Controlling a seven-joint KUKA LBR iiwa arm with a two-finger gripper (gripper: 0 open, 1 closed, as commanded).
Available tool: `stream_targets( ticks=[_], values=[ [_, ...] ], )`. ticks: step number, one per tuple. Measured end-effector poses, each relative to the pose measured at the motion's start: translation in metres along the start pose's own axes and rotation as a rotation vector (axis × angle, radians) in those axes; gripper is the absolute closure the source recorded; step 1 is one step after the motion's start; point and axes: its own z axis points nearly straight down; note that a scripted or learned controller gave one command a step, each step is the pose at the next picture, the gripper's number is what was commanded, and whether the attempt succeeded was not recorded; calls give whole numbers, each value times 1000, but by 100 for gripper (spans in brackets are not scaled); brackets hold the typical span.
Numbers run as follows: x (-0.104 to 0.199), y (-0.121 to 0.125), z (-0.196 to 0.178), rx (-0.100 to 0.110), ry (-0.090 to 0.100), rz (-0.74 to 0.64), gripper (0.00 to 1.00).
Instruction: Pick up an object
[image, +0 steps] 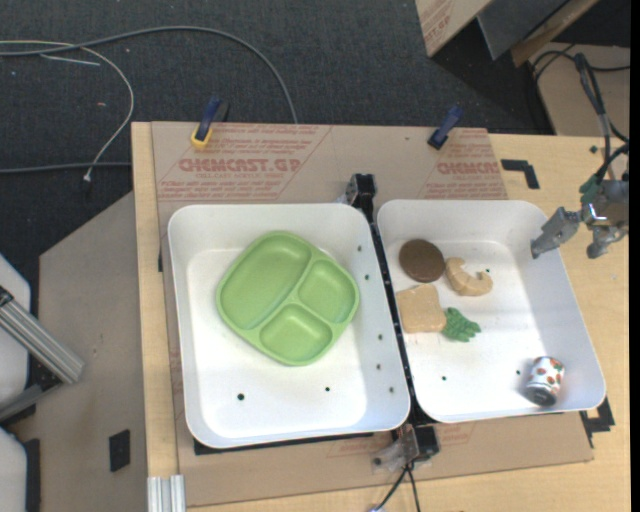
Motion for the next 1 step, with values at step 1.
stream_targets(
  ticks=[1],
  values=[
    [1,2,-7,-13,-3,-4,0]
  ],
)
